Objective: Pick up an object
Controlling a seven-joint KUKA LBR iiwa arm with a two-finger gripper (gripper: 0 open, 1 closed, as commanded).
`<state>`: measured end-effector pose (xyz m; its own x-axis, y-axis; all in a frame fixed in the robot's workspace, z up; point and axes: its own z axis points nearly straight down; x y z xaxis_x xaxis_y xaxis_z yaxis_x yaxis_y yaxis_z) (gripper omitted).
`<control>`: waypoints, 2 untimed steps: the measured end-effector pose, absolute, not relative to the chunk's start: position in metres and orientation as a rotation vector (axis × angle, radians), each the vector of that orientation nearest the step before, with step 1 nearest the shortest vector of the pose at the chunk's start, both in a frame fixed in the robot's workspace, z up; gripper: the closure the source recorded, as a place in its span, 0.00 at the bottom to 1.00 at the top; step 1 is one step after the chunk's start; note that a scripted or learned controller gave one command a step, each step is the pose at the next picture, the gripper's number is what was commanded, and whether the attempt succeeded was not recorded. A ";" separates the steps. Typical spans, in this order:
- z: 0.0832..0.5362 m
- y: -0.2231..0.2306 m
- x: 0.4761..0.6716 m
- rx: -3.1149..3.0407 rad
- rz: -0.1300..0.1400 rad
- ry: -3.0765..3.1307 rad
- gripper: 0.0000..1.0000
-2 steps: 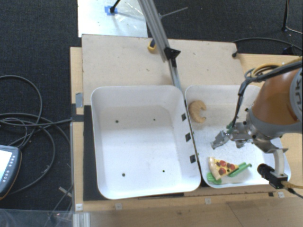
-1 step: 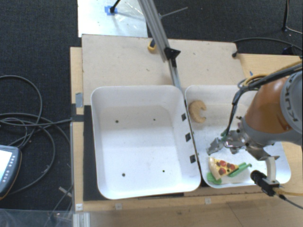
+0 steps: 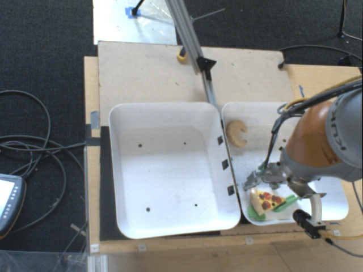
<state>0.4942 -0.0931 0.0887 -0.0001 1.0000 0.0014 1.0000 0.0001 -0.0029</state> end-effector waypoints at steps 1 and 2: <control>0.101 -0.094 0.496 -2.223 -0.003 -2.222 1.00; 0.164 -0.098 0.500 -2.221 -0.007 -2.231 1.00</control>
<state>0.4996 -0.0979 0.1642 -0.0045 1.0000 -0.0014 1.0000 0.0045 0.0078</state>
